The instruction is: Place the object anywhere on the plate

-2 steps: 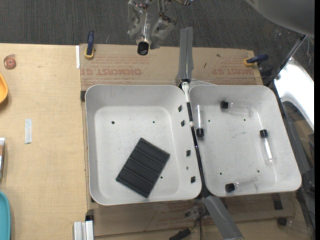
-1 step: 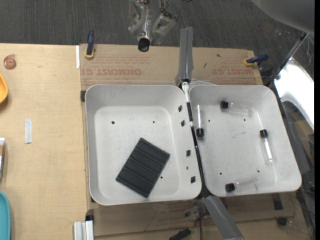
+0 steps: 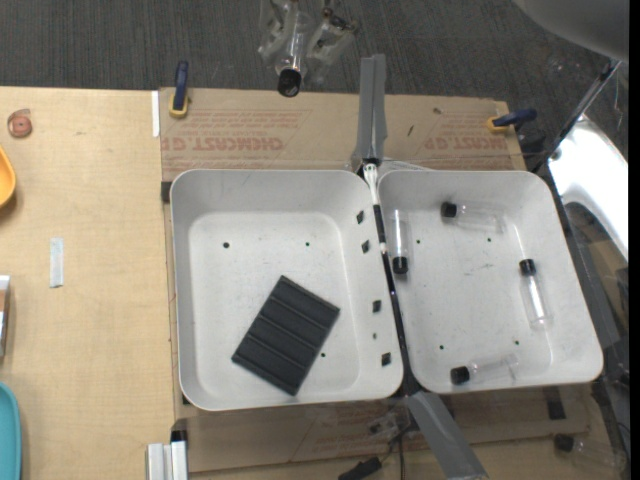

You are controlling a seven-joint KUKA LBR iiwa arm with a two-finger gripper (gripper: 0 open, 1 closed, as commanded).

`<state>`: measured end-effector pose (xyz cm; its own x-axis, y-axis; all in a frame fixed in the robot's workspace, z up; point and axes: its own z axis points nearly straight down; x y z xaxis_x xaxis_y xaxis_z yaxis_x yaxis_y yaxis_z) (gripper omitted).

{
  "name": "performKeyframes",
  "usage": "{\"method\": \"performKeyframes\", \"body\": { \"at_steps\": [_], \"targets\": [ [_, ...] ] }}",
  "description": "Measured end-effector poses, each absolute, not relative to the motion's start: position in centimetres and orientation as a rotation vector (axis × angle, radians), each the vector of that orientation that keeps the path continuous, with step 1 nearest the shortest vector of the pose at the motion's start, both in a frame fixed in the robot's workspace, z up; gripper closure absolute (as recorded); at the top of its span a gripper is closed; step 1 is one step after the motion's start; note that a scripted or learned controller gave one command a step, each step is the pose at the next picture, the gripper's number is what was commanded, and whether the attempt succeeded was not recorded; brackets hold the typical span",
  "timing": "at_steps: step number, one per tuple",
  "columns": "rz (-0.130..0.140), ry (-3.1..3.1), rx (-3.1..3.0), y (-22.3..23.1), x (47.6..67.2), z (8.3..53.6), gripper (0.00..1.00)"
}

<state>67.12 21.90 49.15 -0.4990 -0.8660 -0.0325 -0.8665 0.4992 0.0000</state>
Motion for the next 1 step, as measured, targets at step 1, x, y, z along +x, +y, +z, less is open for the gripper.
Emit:
{"method": "performKeyframes", "body": {
  "at_steps": [1],
  "targets": [
    [0.029, 2.697, -1.549, 21.78, 67.3, 49.98, 1.0]
  ]
}}
